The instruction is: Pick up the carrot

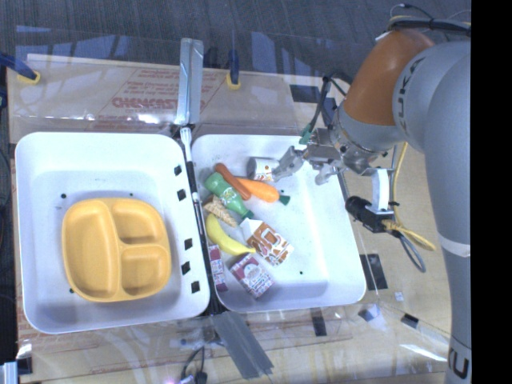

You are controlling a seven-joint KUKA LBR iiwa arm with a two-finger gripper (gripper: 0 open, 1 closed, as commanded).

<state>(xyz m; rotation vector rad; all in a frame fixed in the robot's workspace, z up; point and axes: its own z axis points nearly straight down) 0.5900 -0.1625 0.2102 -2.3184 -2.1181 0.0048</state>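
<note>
The carrot (258, 189) is orange with a small green tip at its right end. It lies in the upper middle of the right bin (320, 238), resting against a green bottle (221, 189). My gripper (308, 168) hangs over the bin's upper right part, just right of and slightly above the carrot. Its two fingers (288, 163) stand apart, open, and I see nothing between them. The left finger is close to a small grey can (262, 166) beside the carrot.
An orange-red sausage (227, 177), a banana (222, 237), a cracker pack (220, 211) and two cartons (268, 243) crowd the right bin's left half. A yellow divided plate (116, 249) lies in the left bin (48, 158). The right bin's right side shows bare floor.
</note>
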